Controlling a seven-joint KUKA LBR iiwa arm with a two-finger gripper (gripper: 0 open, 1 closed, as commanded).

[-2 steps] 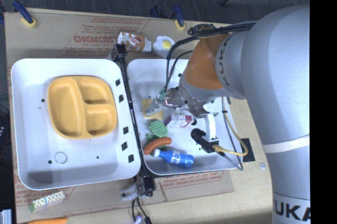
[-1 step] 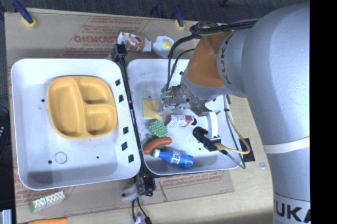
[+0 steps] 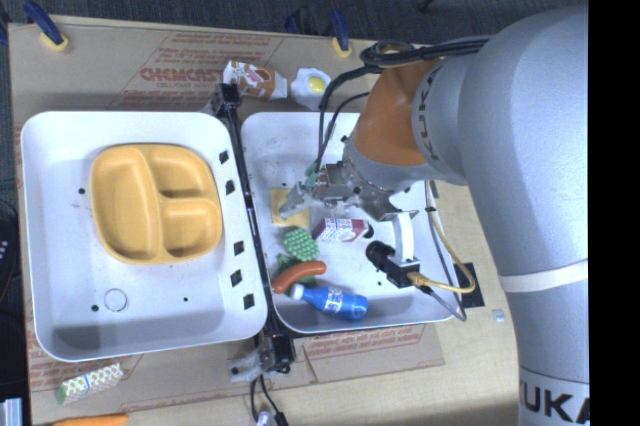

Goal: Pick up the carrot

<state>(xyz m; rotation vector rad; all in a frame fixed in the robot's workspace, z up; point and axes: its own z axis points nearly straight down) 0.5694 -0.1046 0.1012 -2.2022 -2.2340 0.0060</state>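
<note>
Carrot [image 3: 299, 274], orange and slightly curved, lies in the right bin [image 3: 262, 146] near its lower left corner, between a green ridged item [image 3: 298, 242] above and a blue bottle [image 3: 335, 302] below. The arm's [image 3: 470, 114] bulk covers much of that bin's right side. The gripper [image 3: 300, 199] sits low over the bin's middle beside a yellow block [image 3: 280, 204]; its tips blur into the clutter, so I cannot tell its opening or any contact. A yellow divided tray [image 3: 155, 202] rests in the left bin [image 3: 60, 314].

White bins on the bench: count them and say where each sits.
2. One white bin sits on the left, holding a yellow divided tray. The other white bin sits beside it on the right, under the arm, holding small items.
</note>
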